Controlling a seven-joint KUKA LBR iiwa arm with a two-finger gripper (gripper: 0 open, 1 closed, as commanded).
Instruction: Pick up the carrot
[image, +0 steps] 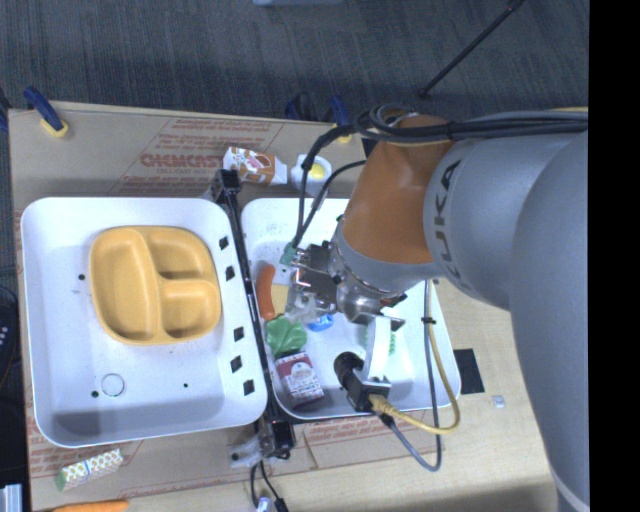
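Slim orange carrot (265, 290), frame centre, along right white bin's (430, 385) left wall | end effector (305, 290) just beside; grip state indiscernible | Advice: straddle carrot crosswise, clear of wall.

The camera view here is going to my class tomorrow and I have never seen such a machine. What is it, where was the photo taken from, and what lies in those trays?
It is one robot arm, grey with an orange band, reaching in from the right. The camera sits above the bench, looking down at a slant. Two shallow white bins stand side by side. The left bin holds a yellow divided plate. The right bin holds small items: an orange carrot by its left wall, something green and a small red packet. The arm's hand hangs low beside the carrot; nothing can be seen held in it.
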